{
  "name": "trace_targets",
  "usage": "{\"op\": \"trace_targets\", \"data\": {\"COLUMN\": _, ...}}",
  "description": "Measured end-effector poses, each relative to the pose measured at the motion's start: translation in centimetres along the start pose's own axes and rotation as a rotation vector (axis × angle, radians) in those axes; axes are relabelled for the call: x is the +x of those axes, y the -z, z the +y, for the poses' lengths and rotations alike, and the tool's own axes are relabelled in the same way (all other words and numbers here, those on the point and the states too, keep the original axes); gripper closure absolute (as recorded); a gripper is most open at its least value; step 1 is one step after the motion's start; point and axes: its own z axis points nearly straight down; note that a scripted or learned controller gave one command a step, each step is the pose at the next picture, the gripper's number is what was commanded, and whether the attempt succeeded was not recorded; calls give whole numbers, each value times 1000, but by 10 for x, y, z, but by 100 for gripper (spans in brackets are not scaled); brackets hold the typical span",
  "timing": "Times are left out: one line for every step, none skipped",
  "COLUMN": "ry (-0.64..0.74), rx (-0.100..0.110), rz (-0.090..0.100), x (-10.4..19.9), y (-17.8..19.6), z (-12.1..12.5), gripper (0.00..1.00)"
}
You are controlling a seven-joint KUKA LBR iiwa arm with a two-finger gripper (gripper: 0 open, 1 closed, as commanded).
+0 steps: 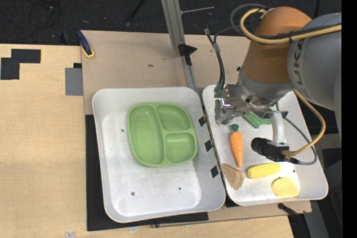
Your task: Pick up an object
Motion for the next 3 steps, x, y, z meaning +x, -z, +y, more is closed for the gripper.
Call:
{"op": "trace_targets", "data": {"ry": 2, "rx": 0, "rz": 0, "x": 46, "y": -14, "z": 15, "gripper": 100}}
{"op": "trace_targets", "data": {"ry": 2, "rx": 0, "rz": 0, "x": 104, "y": -9, "z": 25, "gripper": 100}}
{"op": "trace_targets", "data": {"ry": 1, "rx": 2, "rz": -1, "x": 103, "y": -9, "z": 24, "gripper": 0}}
